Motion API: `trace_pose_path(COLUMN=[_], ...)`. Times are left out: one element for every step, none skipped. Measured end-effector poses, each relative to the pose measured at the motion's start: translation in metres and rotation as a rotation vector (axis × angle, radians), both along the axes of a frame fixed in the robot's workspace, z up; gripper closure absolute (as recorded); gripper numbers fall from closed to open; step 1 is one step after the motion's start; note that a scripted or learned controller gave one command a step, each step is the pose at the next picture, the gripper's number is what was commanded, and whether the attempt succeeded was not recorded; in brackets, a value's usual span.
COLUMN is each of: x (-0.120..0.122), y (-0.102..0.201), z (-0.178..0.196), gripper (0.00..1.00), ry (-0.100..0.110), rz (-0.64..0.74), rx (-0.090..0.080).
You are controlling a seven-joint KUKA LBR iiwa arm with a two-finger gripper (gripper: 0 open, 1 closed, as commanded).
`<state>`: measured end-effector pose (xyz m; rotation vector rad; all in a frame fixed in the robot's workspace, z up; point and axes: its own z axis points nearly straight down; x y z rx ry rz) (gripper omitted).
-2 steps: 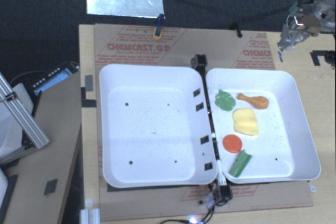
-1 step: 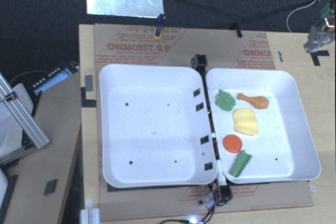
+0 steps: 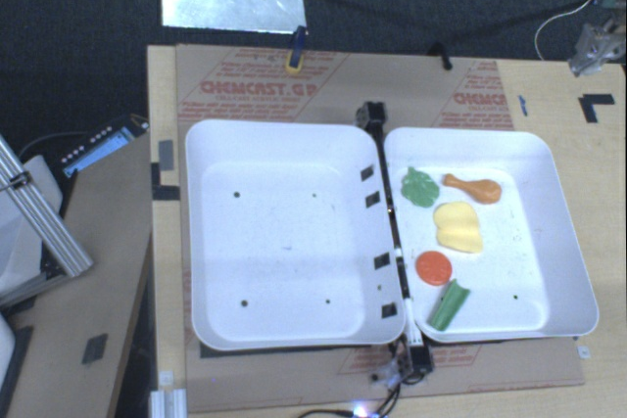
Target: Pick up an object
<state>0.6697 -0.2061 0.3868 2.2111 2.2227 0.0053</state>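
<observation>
Yellow toy (image 3: 458, 227) in right bin (image 3: 549, 210)

Readable text: red "CHEMCAST GP" print on the brown board (image 3: 323, 73) under the bins. One copy sits at the far left, above the left bin (image 3: 284, 235). A second copy sits at the far right, above the right bin (image 3: 534, 240), partly faint and cut off. More red print shows on the board's near edge, too small and covered to read. No legible labels or numbers on the bins or the items in them.
</observation>
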Motion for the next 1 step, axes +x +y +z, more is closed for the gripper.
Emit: trace_pose_path(x=[-0.0008], y=[0.0], z=[0.0298], gripper=[1.0], ry=[0.001], rz=[0.0], rx=[0.0])
